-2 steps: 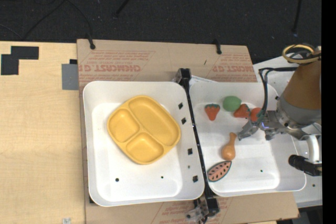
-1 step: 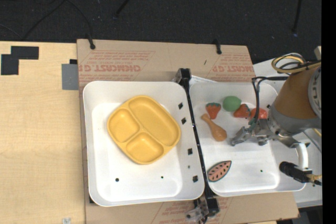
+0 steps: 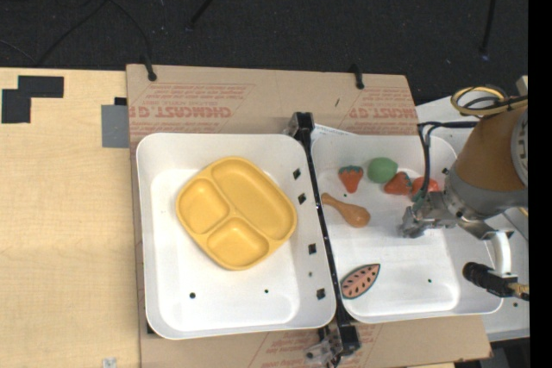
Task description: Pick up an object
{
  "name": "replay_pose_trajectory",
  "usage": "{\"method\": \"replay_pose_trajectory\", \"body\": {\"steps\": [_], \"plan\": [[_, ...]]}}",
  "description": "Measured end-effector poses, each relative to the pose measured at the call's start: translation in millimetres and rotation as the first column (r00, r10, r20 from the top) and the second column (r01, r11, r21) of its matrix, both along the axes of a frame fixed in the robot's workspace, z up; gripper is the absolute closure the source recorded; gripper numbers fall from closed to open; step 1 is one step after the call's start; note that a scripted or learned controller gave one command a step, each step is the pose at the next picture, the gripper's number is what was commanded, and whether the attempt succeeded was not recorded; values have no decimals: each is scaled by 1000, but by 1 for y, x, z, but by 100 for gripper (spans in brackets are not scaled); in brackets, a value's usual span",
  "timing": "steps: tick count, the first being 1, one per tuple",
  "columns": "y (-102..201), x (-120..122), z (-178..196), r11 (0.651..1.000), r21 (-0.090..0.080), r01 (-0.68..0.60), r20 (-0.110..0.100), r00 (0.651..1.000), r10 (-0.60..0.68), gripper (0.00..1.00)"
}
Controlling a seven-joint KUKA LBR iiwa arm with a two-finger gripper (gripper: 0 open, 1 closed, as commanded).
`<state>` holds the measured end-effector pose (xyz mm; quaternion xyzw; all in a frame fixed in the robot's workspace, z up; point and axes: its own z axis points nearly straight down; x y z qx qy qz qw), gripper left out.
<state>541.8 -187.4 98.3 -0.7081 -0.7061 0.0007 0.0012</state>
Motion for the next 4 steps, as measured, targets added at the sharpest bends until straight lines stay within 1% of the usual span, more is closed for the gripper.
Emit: {"method": "replay_pose_trajectory", "body": {"steps": [1, 2, 3, 4], "plan": [[3, 7, 61, 1000, -1, -5, 6, 1000, 5, 100], [8, 16, 108, 1000, -1, -6, 5, 1000, 6, 100], [1, 24, 165, 1000, -2, -5, 7, 1000, 5, 100], [50, 22, 170, 1000, 2, -8, 0, 1000, 8, 100]]}}
